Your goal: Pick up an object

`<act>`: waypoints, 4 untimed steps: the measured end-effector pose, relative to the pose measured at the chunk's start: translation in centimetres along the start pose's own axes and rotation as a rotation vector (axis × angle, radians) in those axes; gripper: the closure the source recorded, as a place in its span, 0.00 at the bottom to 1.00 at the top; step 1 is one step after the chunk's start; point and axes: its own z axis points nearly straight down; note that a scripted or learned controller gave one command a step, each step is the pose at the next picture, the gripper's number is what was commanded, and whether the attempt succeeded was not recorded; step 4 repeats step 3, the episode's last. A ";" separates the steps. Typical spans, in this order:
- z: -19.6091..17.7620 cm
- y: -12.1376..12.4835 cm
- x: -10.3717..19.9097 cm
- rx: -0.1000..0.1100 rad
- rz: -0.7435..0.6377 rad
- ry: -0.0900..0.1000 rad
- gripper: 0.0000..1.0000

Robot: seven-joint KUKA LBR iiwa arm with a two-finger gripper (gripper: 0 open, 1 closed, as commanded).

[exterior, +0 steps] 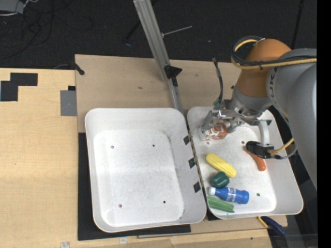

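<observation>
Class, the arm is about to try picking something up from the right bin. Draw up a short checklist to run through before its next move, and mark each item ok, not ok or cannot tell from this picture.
1. Tool is over the right bin, where the objects lie: ok.
2. A target sits at the tool, the red and white object right under it: ok.
3. That object is actually between the tool's fingers: cannot tell.
4. Neighbours are apart from the target; the yellow corn lies below it with a gap: ok.
5. The blue bottle, dark green piece and green pod are crowded together, so a poor second choice: not ok.
6. The orange tool-shaped object is away from the tool's path: ok.
</observation>
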 end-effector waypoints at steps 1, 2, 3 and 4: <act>1.0 0.5 -0.1 -0.018 0.002 -0.003 0.00; 0.0 0.6 -0.2 -0.022 0.004 -0.004 1.00; -4.9 1.6 -0.4 -0.005 0.003 0.000 1.00; -4.9 1.6 -0.4 -0.005 0.003 0.000 1.00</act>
